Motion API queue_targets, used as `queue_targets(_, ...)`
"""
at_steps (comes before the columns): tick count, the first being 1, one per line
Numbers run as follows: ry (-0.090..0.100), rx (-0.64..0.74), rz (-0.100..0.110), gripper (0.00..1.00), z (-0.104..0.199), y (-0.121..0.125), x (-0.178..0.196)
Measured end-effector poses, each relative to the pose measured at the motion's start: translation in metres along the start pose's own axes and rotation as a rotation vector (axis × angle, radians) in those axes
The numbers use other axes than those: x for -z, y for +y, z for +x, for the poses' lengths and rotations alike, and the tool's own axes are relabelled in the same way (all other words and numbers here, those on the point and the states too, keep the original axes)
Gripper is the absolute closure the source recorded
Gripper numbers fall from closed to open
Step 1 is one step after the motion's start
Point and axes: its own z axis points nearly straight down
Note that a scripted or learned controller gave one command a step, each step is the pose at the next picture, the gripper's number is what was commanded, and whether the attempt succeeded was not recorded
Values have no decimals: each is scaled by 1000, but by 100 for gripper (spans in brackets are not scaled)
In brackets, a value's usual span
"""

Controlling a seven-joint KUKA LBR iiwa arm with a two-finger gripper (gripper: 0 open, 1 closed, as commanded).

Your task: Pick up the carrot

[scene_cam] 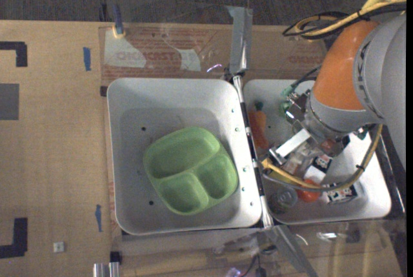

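- Lying against the left wall of the right bin (pixel 381 205), toward its far-left corner, the carrot (pixel 259 129) is a short orange taper with a small green top pointing at the far edge.
- Its long axis runs roughly along that left wall, far edge to near edge.
- The gripper (pixel 303 159) hangs over the middle of the same bin, so the carrot sits to its left and slightly toward the far edge, near but apart.
- Cables and wrist hardware cover the tip, so its grip state cannot be told; nothing is seen held.
- Judgement: the next move calls for a shift toward the left wall, closing across the carrot's width.
- The carrot looks smooth and matte; the bins are glossy white plastic with rounded corners.
- The left bin (pixel 122 140) carries a pale green three-compartment plate (pixel 191 170).
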Motion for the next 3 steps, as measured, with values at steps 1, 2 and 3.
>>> queue_targets(1,-2,4,1,100,1,0,9)
queue_targets(2,1,420,-6,100,-51,104,8)
queue_targets(3,1,420,-6,0,-51,104,8)
